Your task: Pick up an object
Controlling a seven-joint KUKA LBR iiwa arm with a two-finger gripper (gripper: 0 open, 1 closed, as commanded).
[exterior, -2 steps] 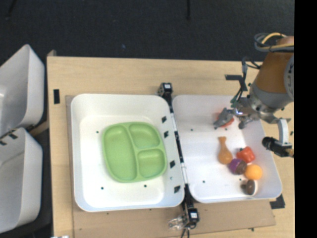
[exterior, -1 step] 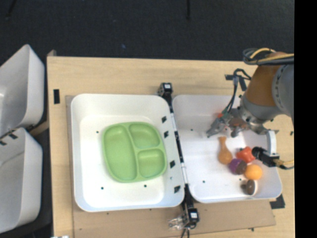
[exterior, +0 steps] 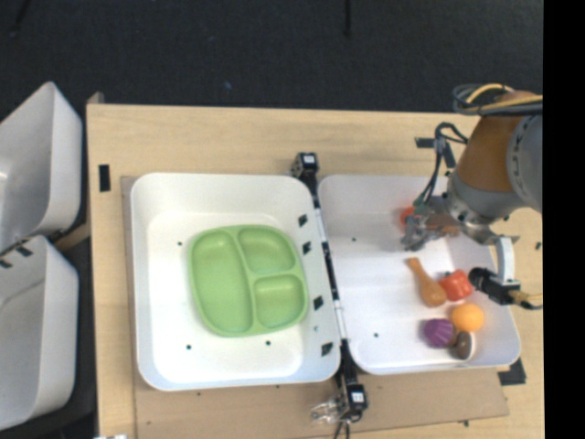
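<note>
Grey arm reaching in, gripper lowered

Dark floor fills the top of my frame, with thin black cables trailing down it. Light wooden desk spans the middle and bottom. Two white containers sit at the left edge. Lighting even, soft.

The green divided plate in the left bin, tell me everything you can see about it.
The green divided plate is pale lime, looks like matte plastic, with rounded corners and three compartments: one long on its left, two smaller on its right. It lies flat, slightly rotated, near the middle of the left bin, with nothing in it and nothing else touching it.
</note>
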